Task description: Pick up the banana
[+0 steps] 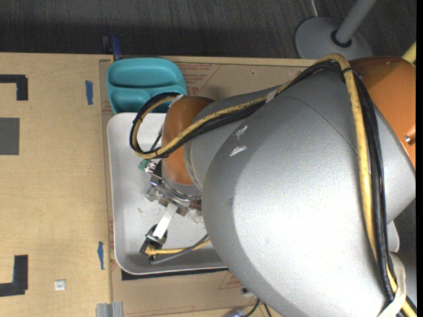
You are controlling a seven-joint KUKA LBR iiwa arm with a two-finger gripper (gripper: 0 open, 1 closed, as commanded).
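Bulk of my grey metal arm (297,197) hides most of the shallow white plastic bin (125,177), so where the banana lies I cannot tell; my claw (168,200) hangs low inside, presumably hunting it; open or shut, likewise unclear.

Tan worktop (53,177), shallow white bin (122,197) on it, teal plastic piece (145,78) at bin's far edge, blue tape strip (89,92), black marks (14,88) left

Banana hidden behind the arm.
The grey arm (284,197) covers most of the white bin (125,177) from the centre to the right of the frame, so the fruit's colour, pose and place cannot be told.
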